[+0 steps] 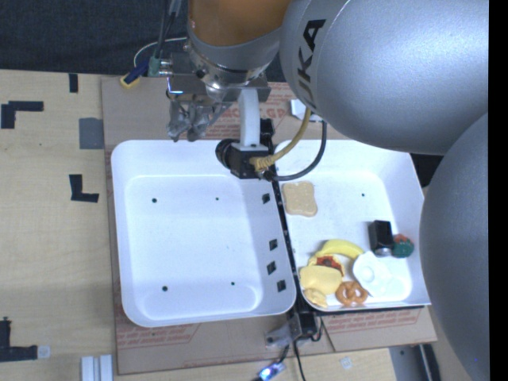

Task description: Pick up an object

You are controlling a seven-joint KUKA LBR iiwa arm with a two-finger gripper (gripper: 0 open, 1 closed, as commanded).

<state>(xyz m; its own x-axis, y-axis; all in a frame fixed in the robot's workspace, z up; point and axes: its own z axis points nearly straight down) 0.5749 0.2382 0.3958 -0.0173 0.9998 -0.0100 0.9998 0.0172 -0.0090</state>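
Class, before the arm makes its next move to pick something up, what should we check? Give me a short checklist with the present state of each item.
1. Objects to pick: ok; bread slice, banana and pretzel lie in the right bin.
2. Gripper over an object: not ok; it hangs at the left bin's far rim.
3. Gripper carrying nothing: cannot tell.
4. Bread slice standing free: ok; apart from the cluster.
5. Banana standing free: not ok; crowded by other items.

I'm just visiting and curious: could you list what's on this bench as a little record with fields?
arm: grey, orange band, reaching in from the right
gripper: above the far edge of the left bin
right bin: toast slice, banana, pretzel, white plate, black block
held object: none visible
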